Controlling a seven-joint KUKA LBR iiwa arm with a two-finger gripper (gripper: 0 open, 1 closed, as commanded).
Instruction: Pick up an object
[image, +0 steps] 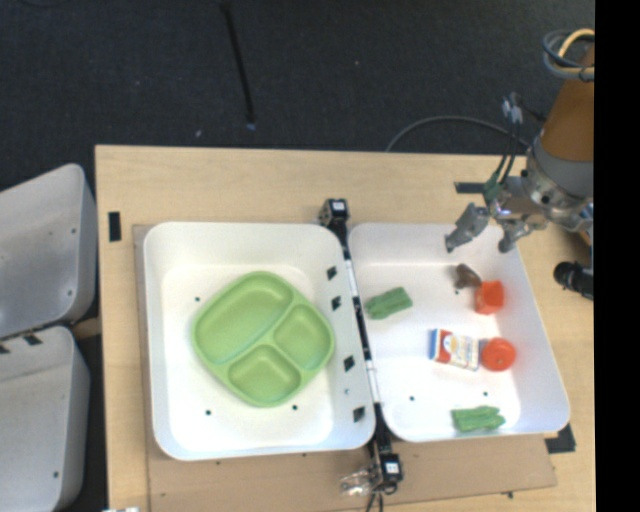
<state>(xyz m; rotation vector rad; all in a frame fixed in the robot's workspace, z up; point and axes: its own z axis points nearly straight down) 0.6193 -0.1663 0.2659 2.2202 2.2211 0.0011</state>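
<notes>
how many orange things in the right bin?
2. One orange piece near the bin's far right, beside a small brown item; the other nearer, touching the carton. None looks hidden.

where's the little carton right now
The carton lies in the right bin, about midway, just left of an orange piece and above the lower green piece.

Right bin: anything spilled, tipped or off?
Nothing stands out. The carton lies on its side in the right bin, with two orange pieces and two green ones scattered loose, all inside the walls. The gripper is over the bin's far edge, fingers apart, holding nothing.
</notes>
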